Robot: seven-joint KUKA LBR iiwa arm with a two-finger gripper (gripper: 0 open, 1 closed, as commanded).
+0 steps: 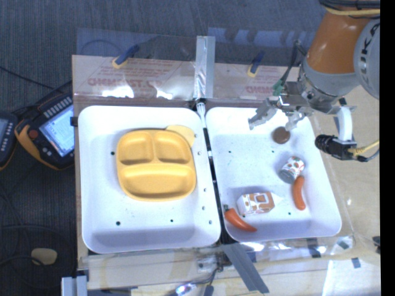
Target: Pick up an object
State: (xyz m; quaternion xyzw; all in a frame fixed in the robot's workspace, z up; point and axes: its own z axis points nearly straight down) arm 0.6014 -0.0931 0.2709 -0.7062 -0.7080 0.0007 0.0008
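My gripper hangs over the far part of the right bin with its two fingers spread apart and nothing between them. Just below the right finger lies a small brown round object. Nearer the front are a grey and white can-like toy, an orange sausage, a white and orange toy vehicle and a carrot at the front left corner.
The left bin holds a yellow divided plate with a pale yellow piece behind it. A clear plastic wall stands behind both bins. A handheld pendant lies off the bench to the left.
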